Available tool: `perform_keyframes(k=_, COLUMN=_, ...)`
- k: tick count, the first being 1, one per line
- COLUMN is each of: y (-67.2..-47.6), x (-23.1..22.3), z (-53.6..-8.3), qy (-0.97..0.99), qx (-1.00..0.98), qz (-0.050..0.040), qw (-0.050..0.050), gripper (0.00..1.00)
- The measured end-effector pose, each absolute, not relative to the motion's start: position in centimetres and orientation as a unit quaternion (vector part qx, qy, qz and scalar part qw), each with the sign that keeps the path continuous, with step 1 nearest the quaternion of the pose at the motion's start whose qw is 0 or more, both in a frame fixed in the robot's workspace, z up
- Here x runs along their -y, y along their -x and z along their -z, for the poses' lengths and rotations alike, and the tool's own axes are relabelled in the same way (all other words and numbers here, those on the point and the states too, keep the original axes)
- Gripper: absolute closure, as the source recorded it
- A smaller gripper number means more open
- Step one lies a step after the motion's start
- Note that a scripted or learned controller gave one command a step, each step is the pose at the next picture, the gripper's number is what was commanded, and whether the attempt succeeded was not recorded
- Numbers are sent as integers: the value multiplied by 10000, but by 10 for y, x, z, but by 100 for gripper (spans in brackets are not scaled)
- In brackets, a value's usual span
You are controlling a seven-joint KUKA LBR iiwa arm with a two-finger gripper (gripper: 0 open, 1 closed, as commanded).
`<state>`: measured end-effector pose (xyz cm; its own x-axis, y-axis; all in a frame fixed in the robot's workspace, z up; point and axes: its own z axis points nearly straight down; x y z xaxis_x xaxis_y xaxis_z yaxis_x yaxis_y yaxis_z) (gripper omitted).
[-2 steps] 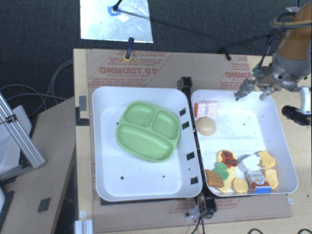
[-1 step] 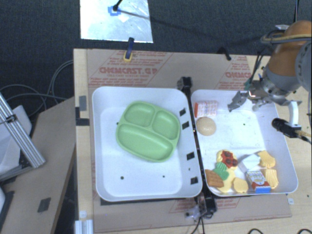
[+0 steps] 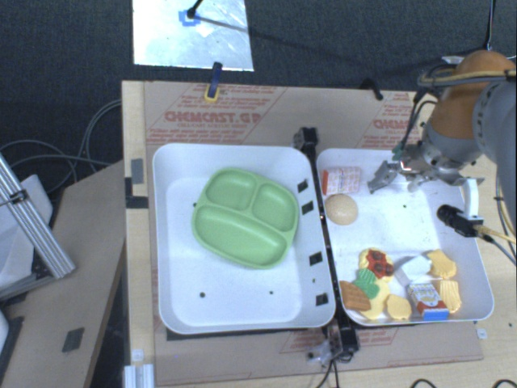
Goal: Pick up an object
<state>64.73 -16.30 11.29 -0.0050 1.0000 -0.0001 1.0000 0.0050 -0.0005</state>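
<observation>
My gripper [image 3: 397, 178] hangs over the far part of the right bin [image 3: 404, 226], its two fingers spread apart with only bare white floor between them, so I grasp nothing. Just to the camera's left of it, against the bin's far left corner, lies a red-and-white packet [image 3: 342, 179]. Directly in front of the packet, close to it, sits a pale round ball [image 3: 342, 209]; I cannot tell whether the two touch.

The rest of the things to pick are crowded along the near edge of the same bin in a heap of toy food [image 3: 401, 285]. It has a red piece [image 3: 376, 261], a green piece [image 3: 367, 283] and a brown biscuit [image 3: 355, 297] at its left end. Further along are yellow pieces [image 3: 442, 263], a white piece [image 3: 416, 267] and a small red, white and blue carton [image 3: 426, 297]. This heap is well apart from my gripper.

The left bin [image 3: 186, 301] holds one thing, a green divided plate [image 3: 245, 217], lying flat near the middle. Both bins rest side by side on a brown printed board [image 3: 242, 116].
</observation>
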Motion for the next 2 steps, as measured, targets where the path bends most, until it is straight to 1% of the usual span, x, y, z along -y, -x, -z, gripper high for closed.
perform_keyframes(k=1, y=-648, x=162, z=-83, qy=7052, qx=7090, qz=-1, qw=0, gripper=0)
perform_keyframes(k=2, y=-650, x=162, z=-97, qy=7045, qx=7097, qz=17, qw=-26, gripper=100)
